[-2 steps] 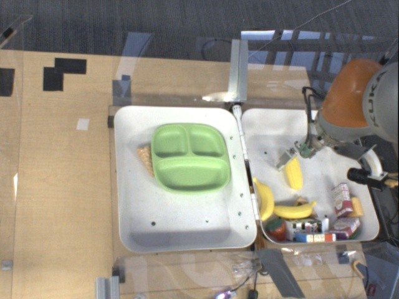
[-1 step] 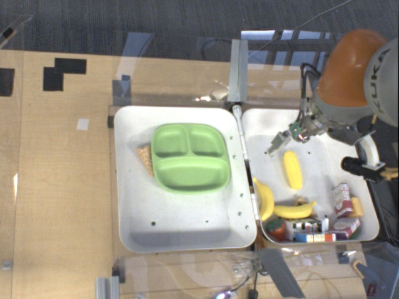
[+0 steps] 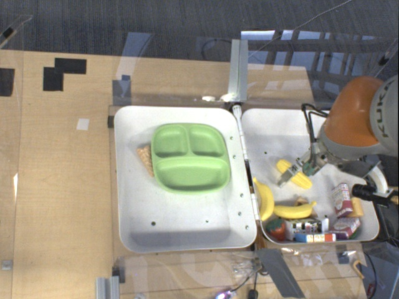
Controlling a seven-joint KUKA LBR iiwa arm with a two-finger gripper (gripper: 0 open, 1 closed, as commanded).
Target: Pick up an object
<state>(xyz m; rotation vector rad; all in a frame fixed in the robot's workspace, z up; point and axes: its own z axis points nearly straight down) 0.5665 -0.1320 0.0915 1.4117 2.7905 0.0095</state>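
In the right bin (image 3: 274, 126), a small yellow object (image 3: 302, 179) lies in the middle. My gripper (image 3: 292, 174) is down right at it, reaching in from the grey arm with the orange band (image 3: 352, 120). It touches or hovers just over the object's left part. The view does not show the object lifted off the bin floor. Two bananas lie nearby: one curved along the left wall (image 3: 265, 199), one across the front (image 3: 293, 212).
The front right corner is crowded with a red-and-white can (image 3: 341, 197), a red round item (image 3: 277, 230), a flat blue-red-white pack (image 3: 315, 236) and other small packs. The left bin (image 3: 134, 217) holds a green divided plate (image 3: 189, 156) over a tan item (image 3: 145, 159).
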